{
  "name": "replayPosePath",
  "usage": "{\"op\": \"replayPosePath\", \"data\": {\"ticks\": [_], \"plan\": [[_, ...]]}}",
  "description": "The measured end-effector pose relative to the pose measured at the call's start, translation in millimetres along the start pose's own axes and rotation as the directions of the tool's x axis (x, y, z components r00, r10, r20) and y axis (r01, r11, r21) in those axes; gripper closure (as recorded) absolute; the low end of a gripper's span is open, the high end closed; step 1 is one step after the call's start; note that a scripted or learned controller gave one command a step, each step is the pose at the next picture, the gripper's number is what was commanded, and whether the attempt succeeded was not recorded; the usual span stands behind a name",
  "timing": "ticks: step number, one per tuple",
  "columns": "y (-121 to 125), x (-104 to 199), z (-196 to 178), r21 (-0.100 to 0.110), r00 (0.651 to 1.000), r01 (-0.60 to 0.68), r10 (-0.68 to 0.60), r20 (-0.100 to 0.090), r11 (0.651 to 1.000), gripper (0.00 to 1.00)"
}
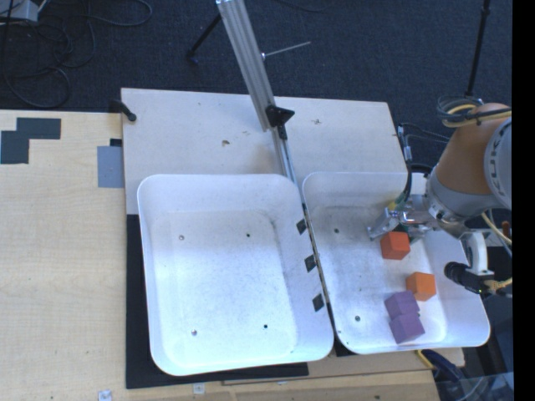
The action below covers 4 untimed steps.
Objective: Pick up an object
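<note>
My tool [391,221] hangs in the right bin [351,192], just above the red-orange block [395,246]; I cannot tell its opening. Nearer the front lie an orange cube [422,286] and purple block [405,317].

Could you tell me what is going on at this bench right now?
The arm reaches in from the right, over the right bin, with its gripper low, just above a red-orange block. Whether it grips that block cannot be told. An orange block and two purple blocks lie nearer the bin's front. The left bin sits alongside.
</note>
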State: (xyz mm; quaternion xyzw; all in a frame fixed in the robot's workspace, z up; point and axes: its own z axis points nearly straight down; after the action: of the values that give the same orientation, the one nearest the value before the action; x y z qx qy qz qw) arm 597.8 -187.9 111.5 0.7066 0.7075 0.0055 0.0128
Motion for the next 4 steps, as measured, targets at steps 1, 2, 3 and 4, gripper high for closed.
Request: {"op": "replayPosePath", "data": {"ticks": [1, 2, 3, 4], "plan": [[-0.7, 0.6, -0.5, 0.001, 1.000, 0.000, 0.000, -0.001, 1.000, 0.00], [0.0, 0.6, 0.3, -0.001, 1.000, 0.000, 0.000, -0.001, 1.000, 0.00], [-0.4, 1.8, -0.1, 0.000, 1.000, 0.000, 0.000, -0.002, 1.000, 0.00], [0.1, 2.0, 1.1, 0.000, 1.000, 0.000, 0.000, -0.002, 1.000, 0.00]]}}
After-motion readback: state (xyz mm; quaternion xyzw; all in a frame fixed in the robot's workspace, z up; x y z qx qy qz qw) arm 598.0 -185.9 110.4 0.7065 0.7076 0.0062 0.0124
